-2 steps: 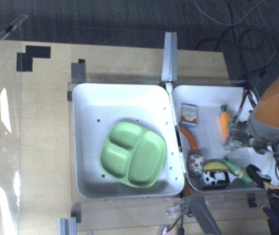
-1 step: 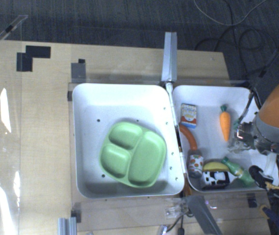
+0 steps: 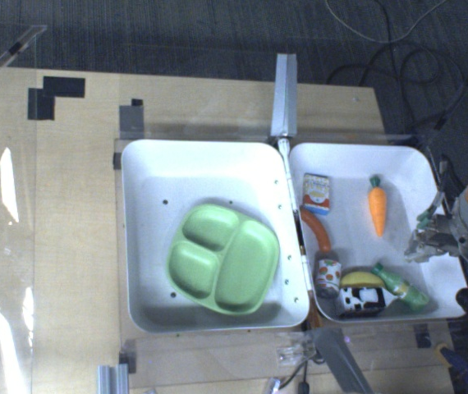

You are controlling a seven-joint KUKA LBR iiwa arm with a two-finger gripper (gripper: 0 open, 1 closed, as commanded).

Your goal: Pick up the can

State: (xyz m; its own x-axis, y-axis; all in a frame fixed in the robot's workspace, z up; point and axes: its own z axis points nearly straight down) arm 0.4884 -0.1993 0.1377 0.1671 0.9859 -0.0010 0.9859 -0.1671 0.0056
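Can (image 3: 328, 275), well left of claw (image 3: 428, 240)

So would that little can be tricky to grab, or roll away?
The can looks rigid, so it probably won't crush. It seems to stand upright, so rolling looks unlikely unless it tips. Wedged by the sausage and banana, it leaves the hand little room.

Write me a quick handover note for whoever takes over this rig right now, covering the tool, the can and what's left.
Tool: at the right bin's right wall, holding nothing that can be seen; whether it is open or shut cannot be told.
Can: in the right bin near its front left corner, beside the banana and just below the sausage.
Carrot lies between tool and can. Green tray sits in the left bin.
Done: nothing yet. Left: reach the can, grasp, lift.
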